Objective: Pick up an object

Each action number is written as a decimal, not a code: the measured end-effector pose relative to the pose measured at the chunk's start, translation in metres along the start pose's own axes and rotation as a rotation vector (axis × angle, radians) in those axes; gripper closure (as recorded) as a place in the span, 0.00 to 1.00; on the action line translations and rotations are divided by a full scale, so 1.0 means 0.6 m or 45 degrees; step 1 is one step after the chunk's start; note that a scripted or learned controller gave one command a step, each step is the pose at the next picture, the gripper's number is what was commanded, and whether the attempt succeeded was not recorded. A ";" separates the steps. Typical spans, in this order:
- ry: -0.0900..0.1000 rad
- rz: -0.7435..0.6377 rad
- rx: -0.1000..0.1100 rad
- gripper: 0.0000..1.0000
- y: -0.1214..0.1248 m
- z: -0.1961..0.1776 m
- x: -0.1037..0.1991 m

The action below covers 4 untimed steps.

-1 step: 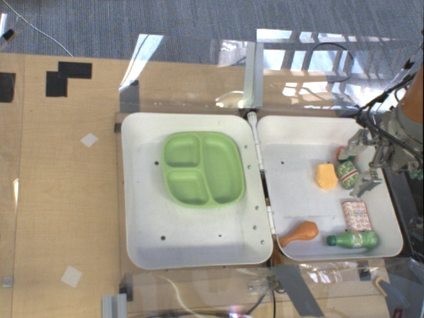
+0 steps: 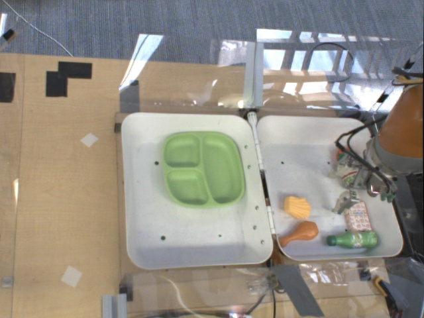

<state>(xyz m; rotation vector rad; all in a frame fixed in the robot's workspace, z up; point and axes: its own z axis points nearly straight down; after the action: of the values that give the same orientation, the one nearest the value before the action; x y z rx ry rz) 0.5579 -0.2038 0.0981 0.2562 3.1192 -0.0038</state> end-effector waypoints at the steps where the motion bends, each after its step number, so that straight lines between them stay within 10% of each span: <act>1: -0.010 -0.012 0.000 1.00 0.005 -0.021 -0.005; 2: -0.005 -0.126 -0.001 1.00 0.065 -0.151 0.049; 4: 0.006 -0.704 -0.005 1.00 0.040 -0.028 0.096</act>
<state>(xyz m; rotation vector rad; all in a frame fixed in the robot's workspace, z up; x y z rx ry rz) 0.5051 -0.1706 0.1144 -0.6062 3.0762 -0.0022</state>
